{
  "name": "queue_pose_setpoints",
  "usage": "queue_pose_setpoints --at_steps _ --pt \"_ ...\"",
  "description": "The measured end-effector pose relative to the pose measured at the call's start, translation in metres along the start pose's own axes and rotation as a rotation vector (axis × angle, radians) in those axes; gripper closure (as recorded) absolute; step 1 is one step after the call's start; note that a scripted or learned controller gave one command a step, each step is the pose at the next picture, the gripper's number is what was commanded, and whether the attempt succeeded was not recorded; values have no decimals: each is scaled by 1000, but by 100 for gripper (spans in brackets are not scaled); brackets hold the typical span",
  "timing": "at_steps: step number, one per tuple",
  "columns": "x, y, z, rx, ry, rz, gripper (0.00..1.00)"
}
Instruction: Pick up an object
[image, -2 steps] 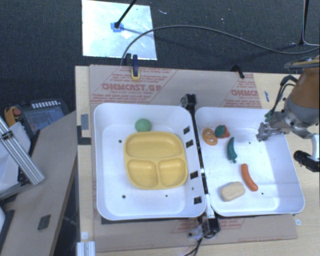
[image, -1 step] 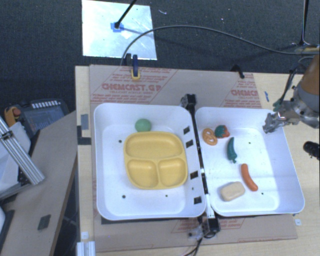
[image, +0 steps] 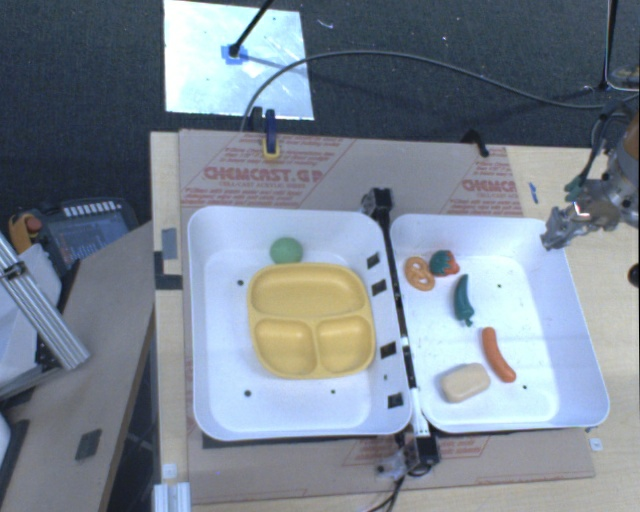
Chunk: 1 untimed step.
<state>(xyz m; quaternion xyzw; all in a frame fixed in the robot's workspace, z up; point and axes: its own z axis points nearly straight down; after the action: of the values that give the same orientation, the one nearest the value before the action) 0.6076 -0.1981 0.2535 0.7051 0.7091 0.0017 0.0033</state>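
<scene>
the gripper (image: 556, 236) is hanging at the upper right corner of the right bin (image: 540, 405), just above its rim, and it is carrying nothing. it is small and partly blurred here, so i cannot tell if it is open or closed.

no object is chosen yet, so i think the step in hand is the approach. the things to pick are all lying in the right bin: an orange pretzel (image: 419, 274) touching a red strawberry (image: 444, 263) near the top left, a dark green pepper (image: 463, 300) in the middle, an orange sausage (image: 498, 355) below it, and a beige bread piece (image: 465, 382) near the bottom.

for doing it well, i would be choosing a thing which is standing alone. the pretzel and strawberry are touching, so a grasp there is risking to push one away. the sausage and the pepper are long and thin, so closing across the short side is looking better. the bread piece is wide and rounded, probably the easiest.

all pieces are looking like smooth toy plastic. in the left bin (image: 215, 400) a yellow tray (image: 305, 320) with three compartments is lying, and a green ball (image: 286, 250) is sitting just behind it.
</scene>
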Motion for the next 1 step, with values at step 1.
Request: queue_pose_setpoints --at_steps 1 --pt "49 -11 -7 5 3 -3 100"
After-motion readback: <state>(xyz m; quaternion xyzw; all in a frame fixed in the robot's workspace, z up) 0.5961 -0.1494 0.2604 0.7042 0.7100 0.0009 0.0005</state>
